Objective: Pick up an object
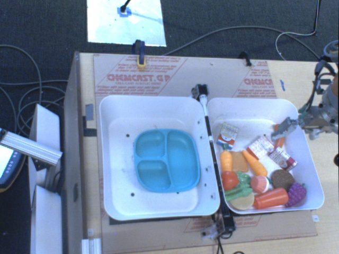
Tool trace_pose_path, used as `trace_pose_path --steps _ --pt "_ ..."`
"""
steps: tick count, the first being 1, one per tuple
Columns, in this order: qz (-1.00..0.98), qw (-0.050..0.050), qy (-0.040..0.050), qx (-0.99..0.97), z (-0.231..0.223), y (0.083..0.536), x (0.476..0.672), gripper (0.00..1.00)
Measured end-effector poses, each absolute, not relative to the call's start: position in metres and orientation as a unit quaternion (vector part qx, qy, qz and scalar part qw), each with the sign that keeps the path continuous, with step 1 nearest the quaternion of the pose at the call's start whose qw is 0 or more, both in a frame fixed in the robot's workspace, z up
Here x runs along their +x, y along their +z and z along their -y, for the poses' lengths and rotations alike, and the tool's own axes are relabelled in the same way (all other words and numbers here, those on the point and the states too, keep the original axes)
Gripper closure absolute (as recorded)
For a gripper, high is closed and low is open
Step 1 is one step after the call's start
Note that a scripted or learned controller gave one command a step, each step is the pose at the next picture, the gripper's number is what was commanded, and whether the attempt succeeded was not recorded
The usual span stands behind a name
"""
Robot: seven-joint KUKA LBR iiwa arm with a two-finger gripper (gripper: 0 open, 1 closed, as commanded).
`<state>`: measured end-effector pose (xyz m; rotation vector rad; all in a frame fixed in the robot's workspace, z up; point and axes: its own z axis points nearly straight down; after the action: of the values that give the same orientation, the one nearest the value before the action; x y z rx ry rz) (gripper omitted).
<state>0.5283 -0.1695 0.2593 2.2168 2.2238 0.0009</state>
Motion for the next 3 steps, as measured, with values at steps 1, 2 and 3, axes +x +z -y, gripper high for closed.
trace_pose_path --steps 1,2,3 --pt "-0.708 0.000 -0.0001 0.706 0.162 0.154 0.566 0.00" --pt "-0.708 0.000 0.0001 0.706 0.124 0.092 0.532 0.00" --pt "-0.708 0.002 0.0010 0.706 0.124 0.103 0.533 1.00"
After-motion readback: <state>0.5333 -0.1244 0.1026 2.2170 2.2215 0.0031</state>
